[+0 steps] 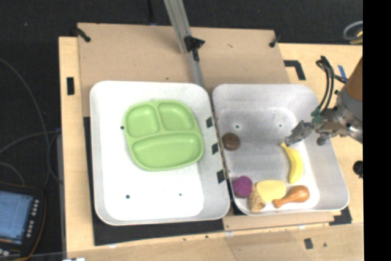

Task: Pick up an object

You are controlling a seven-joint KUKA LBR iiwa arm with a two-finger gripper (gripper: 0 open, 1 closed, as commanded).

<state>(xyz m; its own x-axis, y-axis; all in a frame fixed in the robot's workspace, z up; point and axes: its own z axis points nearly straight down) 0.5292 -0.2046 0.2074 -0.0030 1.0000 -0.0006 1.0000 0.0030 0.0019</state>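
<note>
I see two shallow white bins side by side. Left white bin (110, 192): green three-compartment plastic plate (164, 134) lies in its rear half. Right white bin (263, 101): small brown ball (230, 141) by the left wall; yellow banana (294, 162) right of centre; purple ball (242, 186), yellow wedge (267, 191) and orange drumstick-shaped toy (293, 196) along the front edge, left to right.

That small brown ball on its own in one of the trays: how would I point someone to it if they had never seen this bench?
Look at the right-hand white bin, the one without the green divided plate. The brown ball sits against that bin's left wall, about halfway down. It is round, dark and alone, well above the purple fruit, banana and other toy food clustered at the bin's lower edge.
</note>
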